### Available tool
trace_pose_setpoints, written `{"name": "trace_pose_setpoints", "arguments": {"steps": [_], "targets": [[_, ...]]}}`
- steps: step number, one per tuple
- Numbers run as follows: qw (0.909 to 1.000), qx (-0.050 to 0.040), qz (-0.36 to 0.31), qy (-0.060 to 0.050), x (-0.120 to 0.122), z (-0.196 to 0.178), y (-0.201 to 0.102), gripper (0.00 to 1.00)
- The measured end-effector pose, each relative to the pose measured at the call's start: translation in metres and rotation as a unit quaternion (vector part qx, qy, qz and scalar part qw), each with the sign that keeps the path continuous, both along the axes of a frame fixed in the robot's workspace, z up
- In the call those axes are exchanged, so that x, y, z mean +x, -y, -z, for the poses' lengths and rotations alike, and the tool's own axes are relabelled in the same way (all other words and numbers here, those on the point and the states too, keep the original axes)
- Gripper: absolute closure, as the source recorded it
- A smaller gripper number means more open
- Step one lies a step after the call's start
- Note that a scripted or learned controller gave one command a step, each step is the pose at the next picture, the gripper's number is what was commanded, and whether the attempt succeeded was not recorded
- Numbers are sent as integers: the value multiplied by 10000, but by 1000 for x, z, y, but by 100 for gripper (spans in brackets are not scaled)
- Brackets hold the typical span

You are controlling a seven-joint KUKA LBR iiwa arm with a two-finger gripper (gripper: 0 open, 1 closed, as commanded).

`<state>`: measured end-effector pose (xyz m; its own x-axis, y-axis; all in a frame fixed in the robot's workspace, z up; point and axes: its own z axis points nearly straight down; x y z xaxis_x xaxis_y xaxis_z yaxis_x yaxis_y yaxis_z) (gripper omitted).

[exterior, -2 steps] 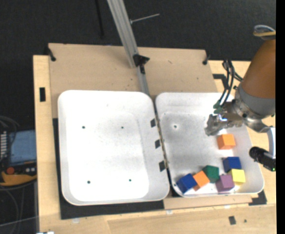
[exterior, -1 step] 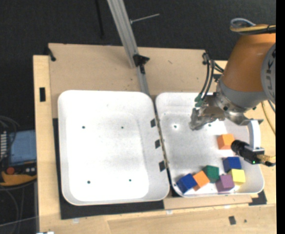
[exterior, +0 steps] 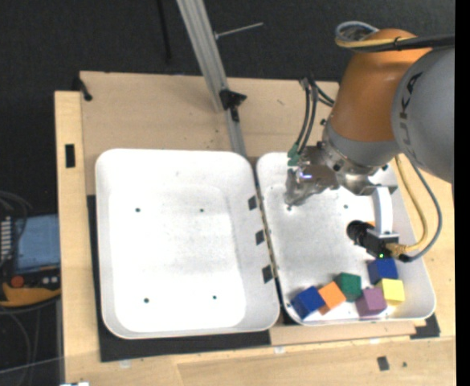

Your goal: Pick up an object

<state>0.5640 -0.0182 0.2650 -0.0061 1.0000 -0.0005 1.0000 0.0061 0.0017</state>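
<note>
From my console the pincer [exterior: 297, 193] hangs over bare floor at the far-left end of the right bin [exterior: 315, 223]; I cannot tell its state. The blocks [exterior: 349, 293] huddle along that bin's near wall, so descending here risks grabbing nothing.

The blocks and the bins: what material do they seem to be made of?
Blocks, such as the orange block and purple block: probably painted wood or foam, judging by flat matte colours and crisp edges; I cannot tell which. Right bin and left bin: likely moulded plastic, smooth white with rounded corners.
</note>
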Motion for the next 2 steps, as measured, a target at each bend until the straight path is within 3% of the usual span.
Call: {"name": "trace_pose_setpoints", "arguments": {"steps": [2], "targets": [[10000, -1, 0, 4, 23, 32, -101, 100]]}}
